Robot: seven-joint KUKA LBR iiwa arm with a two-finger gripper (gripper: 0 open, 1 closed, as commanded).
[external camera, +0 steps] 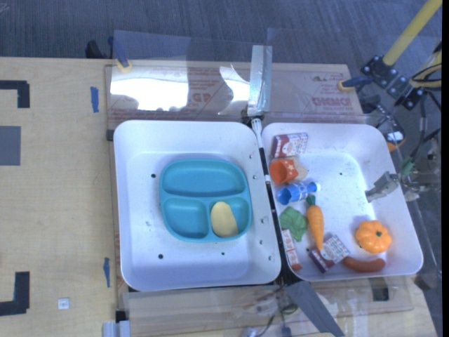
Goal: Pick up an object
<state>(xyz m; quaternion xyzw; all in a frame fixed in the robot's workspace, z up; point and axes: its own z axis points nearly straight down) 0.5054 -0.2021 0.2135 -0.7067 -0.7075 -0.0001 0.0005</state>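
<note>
Bench (56,188) — two white bins (140,188).

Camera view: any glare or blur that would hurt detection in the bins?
Camera view: strong glare on the clear sheet behind the left bin; both bins evenly lit with soft shadows; small items near the carrot look slightly soft; the pincer at the right bin's edge is blurry.

- Floor (210,5): dark blue-grey carpet along top.
- Bench (56,188): light wood, black corner marks, blue tape bits.
- Clear plastic sheet (175,83) behind bins, strong glare.
</note>
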